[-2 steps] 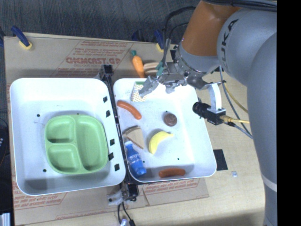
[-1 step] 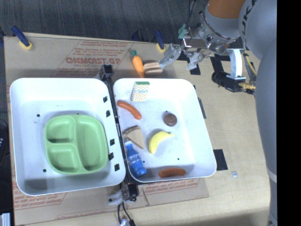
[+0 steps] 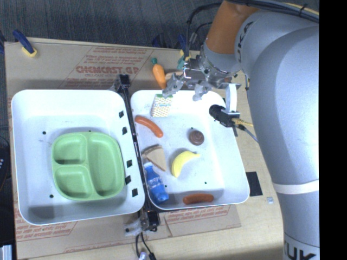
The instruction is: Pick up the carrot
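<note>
You would have found the carrot outside both bins, lying on the bench just past the far rim of the right bin, its green tip pointing away from the bin. The pincer hung close to its right, over that bin's far edge, its fingers spread apart and gripping nothing. Inside the right bin lay a patterned sponge, a sausage, a brown round piece, a banana, a blue bottle and another sausage. The left bin held a green divided plate.
</note>
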